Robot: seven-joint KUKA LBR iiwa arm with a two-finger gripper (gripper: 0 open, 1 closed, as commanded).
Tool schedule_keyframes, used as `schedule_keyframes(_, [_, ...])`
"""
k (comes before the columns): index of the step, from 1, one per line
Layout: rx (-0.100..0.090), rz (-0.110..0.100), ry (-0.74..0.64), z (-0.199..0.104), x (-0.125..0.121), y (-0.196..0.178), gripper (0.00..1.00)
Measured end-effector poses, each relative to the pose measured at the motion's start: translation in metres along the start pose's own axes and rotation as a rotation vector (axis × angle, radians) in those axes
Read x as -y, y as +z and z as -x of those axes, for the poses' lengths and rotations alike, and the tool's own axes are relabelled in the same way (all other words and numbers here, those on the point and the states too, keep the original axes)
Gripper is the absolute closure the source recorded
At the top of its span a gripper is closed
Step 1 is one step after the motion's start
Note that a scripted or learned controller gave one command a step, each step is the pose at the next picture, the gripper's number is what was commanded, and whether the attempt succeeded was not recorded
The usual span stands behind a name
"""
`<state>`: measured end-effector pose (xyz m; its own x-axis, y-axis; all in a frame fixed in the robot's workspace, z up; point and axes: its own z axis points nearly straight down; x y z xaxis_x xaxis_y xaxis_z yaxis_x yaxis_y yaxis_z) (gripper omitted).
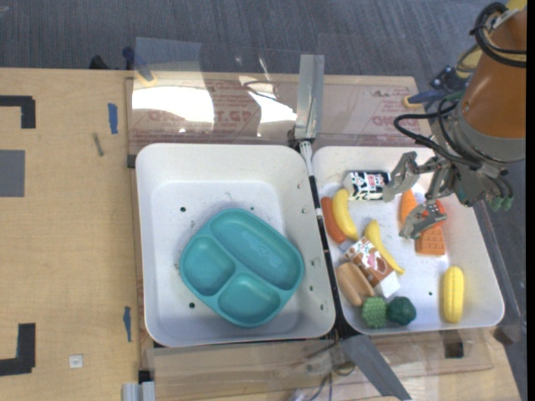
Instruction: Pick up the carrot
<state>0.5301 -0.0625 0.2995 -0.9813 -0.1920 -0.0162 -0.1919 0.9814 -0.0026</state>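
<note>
The claw (pixel 415 203) hangs low in the right bin (pixel 489 299) with its fingers spread, one on each side of the carrot (pixel 407 202) — nothing pinched yet. The carrot lies near the bin's far end, just beside the orange waffle (pixel 430 241) and right of the milk carton (pixel 367 185). To do this well, I'd say centre on the carrot, sink fully, then close — without snagging the waffle.

Divided plate (pixel 242 266) in left bin (pixel 159 174), corn (pixel 452 293) right of broccoli (pixel 374 311)
</note>
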Motion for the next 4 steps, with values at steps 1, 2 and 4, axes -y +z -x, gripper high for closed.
schedule_keyframes(1, [0.009,-0.002,0.000,0.002,0.000,-0.011,1.00])
schedule_keyframes(2, [-0.017,0.006,-0.173,0.014,0.064,0.075,1.00])
schedule_keyframes(4, [0.005,-0.002,-0.174,0.020,0.063,0.049,1.00])
